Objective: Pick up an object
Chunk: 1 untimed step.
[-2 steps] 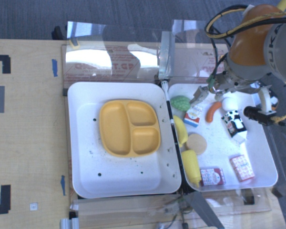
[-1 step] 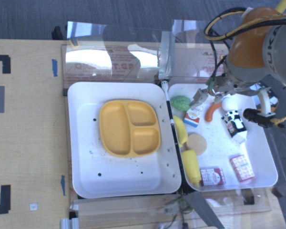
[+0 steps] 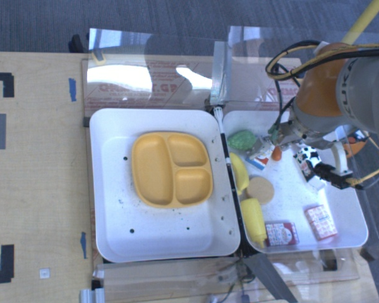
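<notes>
While the gripper (image 3: 284, 137) hangs low, jaw state indiscernible, the approach step proceeds; next, closing on the green object (image 3: 242, 139) just beside it.

At the frame's right, the arm (image 3: 341, 93) covers the right bin's (image 3: 357, 223) upper corner; the small objects beneath, perhaps toys, are unreadable.

Plastic, card and glare

Both bins (image 3: 107, 188) look smooth white plastic, the left one speckled. In it a matt yellow plastic tray (image 3: 172, 168). Behind the bins, clear glossy panels (image 3: 151, 74) catch glare. Left of them, the bench (image 3: 35, 169) looks matt, like cardboard.
</notes>
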Each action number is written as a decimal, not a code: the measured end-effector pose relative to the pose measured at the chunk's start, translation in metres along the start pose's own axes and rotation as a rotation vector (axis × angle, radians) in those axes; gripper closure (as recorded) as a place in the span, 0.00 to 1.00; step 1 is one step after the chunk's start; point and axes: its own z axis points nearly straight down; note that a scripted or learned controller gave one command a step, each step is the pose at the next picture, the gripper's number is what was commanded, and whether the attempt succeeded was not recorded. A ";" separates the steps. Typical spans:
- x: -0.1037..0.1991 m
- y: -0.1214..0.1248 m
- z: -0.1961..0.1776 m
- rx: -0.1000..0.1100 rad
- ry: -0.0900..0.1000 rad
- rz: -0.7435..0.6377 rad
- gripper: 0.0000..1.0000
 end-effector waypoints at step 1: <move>-0.008 0.010 0.006 -0.002 0.004 0.051 0.00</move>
